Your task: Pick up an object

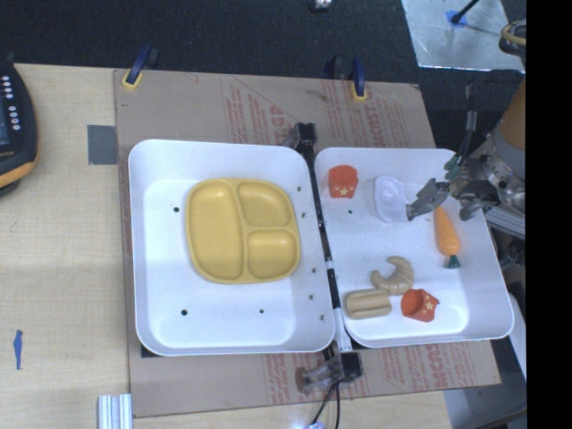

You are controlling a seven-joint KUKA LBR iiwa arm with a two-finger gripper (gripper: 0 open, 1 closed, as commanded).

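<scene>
Tool (447,200) spread wide, holding nothing, over right bin (500,311); carrot (446,232) just beneath its fingers.

A pale wooden counter (63,266) fills the lower left, with a brown cardboard sheet (223,105) laid over it and held at the far edge by a yellow clamp (136,68) and a blue clamp (357,80). A grey tape patch (102,144) sits on the wood. Beyond lies a dark floor (206,16) with a light grey mat (456,21) at upper right.
</scene>
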